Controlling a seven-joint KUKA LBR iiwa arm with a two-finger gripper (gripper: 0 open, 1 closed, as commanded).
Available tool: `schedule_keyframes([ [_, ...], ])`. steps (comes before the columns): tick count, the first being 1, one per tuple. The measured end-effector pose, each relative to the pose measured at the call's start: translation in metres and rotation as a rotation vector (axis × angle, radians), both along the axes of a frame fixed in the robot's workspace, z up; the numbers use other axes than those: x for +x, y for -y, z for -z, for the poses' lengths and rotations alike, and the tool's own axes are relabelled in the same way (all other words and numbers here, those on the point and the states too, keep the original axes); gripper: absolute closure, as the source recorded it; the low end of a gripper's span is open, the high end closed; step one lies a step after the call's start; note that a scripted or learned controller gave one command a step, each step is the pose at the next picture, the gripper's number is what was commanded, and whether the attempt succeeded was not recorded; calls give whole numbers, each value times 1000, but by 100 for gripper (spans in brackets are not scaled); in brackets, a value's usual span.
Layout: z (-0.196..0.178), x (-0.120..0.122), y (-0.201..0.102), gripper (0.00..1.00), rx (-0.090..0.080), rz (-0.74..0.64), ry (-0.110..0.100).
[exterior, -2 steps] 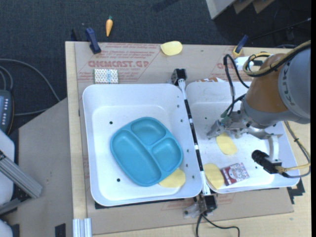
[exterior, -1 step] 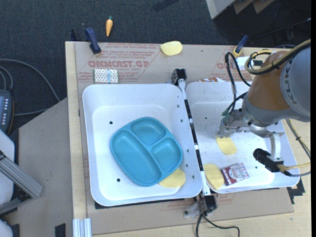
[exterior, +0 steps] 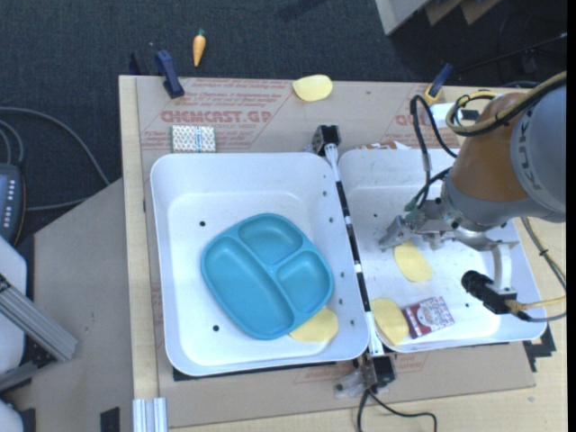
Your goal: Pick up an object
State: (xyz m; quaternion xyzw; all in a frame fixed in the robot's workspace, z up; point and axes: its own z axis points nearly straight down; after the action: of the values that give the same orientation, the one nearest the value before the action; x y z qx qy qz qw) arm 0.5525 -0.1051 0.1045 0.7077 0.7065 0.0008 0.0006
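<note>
The right bin [exterior: 378,165] holds a yellow oval piece [exterior: 412,263] near its middle. A second yellow piece [exterior: 389,320] lies at the front left corner, next to a red and white packet [exterior: 429,316]. My gripper [exterior: 401,231] is low in this bin, just above and left of the yellow oval piece. It hangs from the grey arm with the orange band [exterior: 486,160]. In the left bin [exterior: 180,187] lies a blue divided plate [exterior: 266,274], with another yellow piece [exterior: 316,327] tucked under its front right edge.
On the bench behind the bins lie a yellow piece [exterior: 312,87], a small patterned packet [exterior: 193,138] and a blue clip [exterior: 168,73]. A small orange carrot [exterior: 199,48] sits on the floor beyond. The wall between the bins [exterior: 346,232] runs just left of the gripper.
</note>
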Motion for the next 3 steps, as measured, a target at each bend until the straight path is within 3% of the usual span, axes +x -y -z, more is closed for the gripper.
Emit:
schedule_keyframes([
  [1, 20, -2, -9, 0, 1, -1, -4],
  [2, 9, 0, -9, 100, -1, 0, 1],
  [3, 9, -1, -9, 0, -1, 0, 0],
])
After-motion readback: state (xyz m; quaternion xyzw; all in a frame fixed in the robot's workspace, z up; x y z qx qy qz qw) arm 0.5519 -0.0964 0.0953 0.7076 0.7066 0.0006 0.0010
